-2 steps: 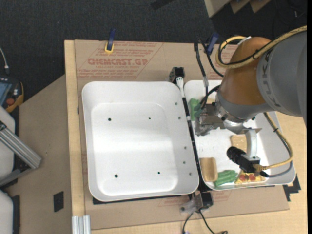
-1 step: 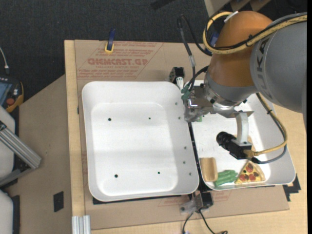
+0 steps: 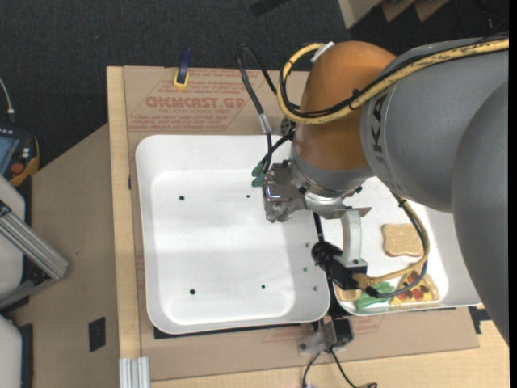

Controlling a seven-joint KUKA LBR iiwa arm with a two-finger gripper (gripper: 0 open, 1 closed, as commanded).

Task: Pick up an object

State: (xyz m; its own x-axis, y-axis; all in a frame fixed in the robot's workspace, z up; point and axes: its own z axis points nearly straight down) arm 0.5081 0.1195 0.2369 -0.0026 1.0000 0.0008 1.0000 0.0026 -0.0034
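Your arm comes in from the right and hangs over the seam between the two white bins, its orange band sitting above the right rim of the left bin. The gripper shows as a dark grey metal cluster just inside that bin's right wall, about halfway between its far and near edges; from this slant you cannot tell how it is set, and nothing is visibly caught in it. The floor of the left bin around the gripper is bare white with a few small dark dots. The things to pick lie in the right bin, much of which is covered by the arm. A tan, bread-like piece rests near the middle of the visible strip, off to the gripper's right and nearer the front edge, well apart from it. Closer to the right bin's near-left corner sits a jumble of small items in green, yellow and red, with a black fitting on the arm's cabling lying just over that corner. Both bins stand on a brown cardboard sheet with red lettering along its far edge, and a blue and yellow clip holds that far edge.
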